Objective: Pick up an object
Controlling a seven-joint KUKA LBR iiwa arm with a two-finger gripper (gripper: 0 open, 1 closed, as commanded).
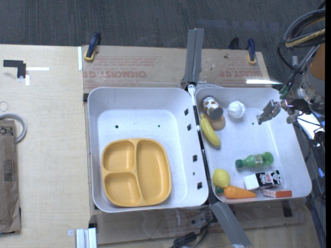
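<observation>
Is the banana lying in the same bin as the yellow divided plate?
No, the banana lies in the right bin, while the yellow divided plate sits in the left bin.

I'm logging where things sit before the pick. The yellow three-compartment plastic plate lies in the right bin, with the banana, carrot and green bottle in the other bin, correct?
Not quite. The camera view shows the yellow three-compartment plastic plate in the left white bin, not the right one. The yellow banana, orange carrot and green plastic bottle do lie in the other bin, the right one.

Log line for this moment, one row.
gripper: above right bin, top right, nothing visibly held | nearest: white ball | green bottle: lying flat | left bin: yellow tray
</observation>
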